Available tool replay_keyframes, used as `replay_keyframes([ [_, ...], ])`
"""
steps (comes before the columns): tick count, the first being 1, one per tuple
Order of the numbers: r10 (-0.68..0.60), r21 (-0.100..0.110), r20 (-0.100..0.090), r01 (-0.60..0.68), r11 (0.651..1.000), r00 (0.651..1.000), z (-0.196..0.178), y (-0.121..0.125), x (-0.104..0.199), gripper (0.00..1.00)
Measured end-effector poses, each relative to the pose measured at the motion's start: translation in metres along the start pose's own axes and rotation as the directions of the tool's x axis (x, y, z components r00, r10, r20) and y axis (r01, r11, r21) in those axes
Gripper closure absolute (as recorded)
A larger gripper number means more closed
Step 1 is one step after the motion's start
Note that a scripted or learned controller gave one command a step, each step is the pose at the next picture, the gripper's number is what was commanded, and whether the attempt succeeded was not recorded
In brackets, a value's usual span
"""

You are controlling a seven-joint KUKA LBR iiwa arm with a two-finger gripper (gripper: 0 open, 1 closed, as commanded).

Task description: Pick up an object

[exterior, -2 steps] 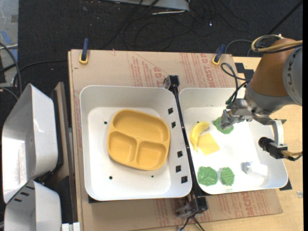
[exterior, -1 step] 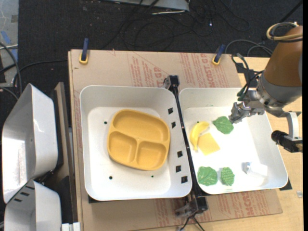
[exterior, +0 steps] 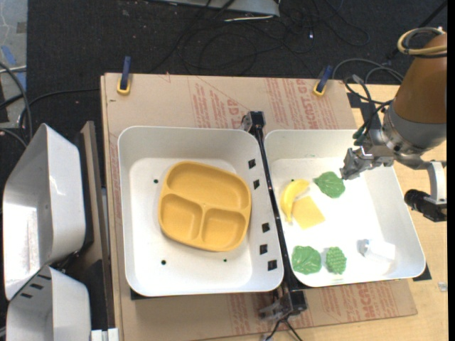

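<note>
Gripper (exterior: 353, 163) — mine, upper right of the frame, low over the right bin (exterior: 405, 212); whether it is released or clenched I cannot tell, and nothing is visibly caught in it.

Nearest candidate: green leafy piece (exterior: 330, 185), crinkled, matte, just beside the tool, lower left of it.

Next out: yellow banana-like piece (exterior: 292, 193), curved and smooth, touching a flat yellow wedge (exterior: 308, 212) like a cheese slice.

Along the bin's lower edge: two more green knobbly pieces (exterior: 306, 259) (exterior: 335, 260), close together; a small pale object (exterior: 376, 249), white on white, hard to read.

Left bin (exterior: 135, 190), centre frame: orange-yellow divided plate (exterior: 205, 206), three compartments, glossy moulded plastic, rounded corners.

Risks, as I judge them — a descent slightly off the leafy piece would nudge it aside rather than trap it; its irregular, likely soft surface could slip a pinch; the bin wall sits near my wrist side.
</note>
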State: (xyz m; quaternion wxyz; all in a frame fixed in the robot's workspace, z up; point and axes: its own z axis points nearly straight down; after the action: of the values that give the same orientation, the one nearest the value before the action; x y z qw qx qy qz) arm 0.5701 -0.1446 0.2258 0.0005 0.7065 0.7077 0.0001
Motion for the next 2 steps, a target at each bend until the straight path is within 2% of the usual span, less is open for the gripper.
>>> replay_keyframes([
  [1, -0.006, 0.001, -0.002, 0.006, 1.000, 1.000, -0.010, -0.001, 0.054, 1.00],
  [2, -0.007, 0.004, -0.003, 0.007, 1.000, 1.000, -0.010, -0.012, 0.105, 1.00],
])
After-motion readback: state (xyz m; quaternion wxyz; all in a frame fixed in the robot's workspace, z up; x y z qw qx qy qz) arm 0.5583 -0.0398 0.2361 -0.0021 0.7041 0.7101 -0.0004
